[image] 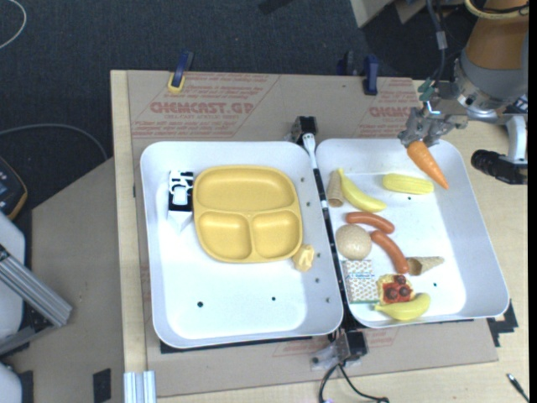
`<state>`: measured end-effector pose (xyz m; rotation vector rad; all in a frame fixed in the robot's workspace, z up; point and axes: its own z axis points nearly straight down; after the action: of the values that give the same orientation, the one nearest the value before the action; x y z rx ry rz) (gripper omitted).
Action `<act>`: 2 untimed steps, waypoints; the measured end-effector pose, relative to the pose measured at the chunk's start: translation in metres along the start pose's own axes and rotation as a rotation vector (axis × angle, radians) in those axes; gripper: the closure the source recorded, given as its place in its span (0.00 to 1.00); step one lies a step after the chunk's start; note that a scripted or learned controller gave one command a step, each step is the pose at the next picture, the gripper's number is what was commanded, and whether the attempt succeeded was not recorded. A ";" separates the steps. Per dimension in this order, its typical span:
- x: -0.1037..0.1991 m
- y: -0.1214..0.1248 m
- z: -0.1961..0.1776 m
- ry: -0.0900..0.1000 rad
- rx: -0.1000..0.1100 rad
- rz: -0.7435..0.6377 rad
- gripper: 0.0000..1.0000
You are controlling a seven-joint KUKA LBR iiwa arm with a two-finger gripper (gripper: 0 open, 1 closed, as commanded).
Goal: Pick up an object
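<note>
My gripper (422, 134) hangs over the right bin's (478, 225) far edge, its fingers closed on the top of the carrot (428, 162), which slants down beneath it.

I see the pincer (425, 133) over the far right corner of the right bin (478, 250), with the carrot (428, 164) touching its tips and slanting away below it toward the near right. Just beyond the carrot's lower end, nearer me and a little left of the pincer, lies the corn cob (408, 183). Further left sits a banana (359, 193), beside the bin's left wall. Nearer me than these lie two sausages (379, 233), a round ball (353, 243) to their left, then a cone (424, 264) and a second banana (404, 309) at the near edge. Well left of the pincer, the left bin (235, 309) on the tabletop (126, 225) holds a divided plate (247, 212).
</note>
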<state>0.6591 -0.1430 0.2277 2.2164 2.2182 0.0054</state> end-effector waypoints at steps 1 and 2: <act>0.057 -0.010 0.011 0.003 0.009 -0.003 1.00; 0.082 -0.017 0.012 0.002 0.009 -0.002 1.00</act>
<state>0.6421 -0.0612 0.2153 2.2204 2.2258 -0.0019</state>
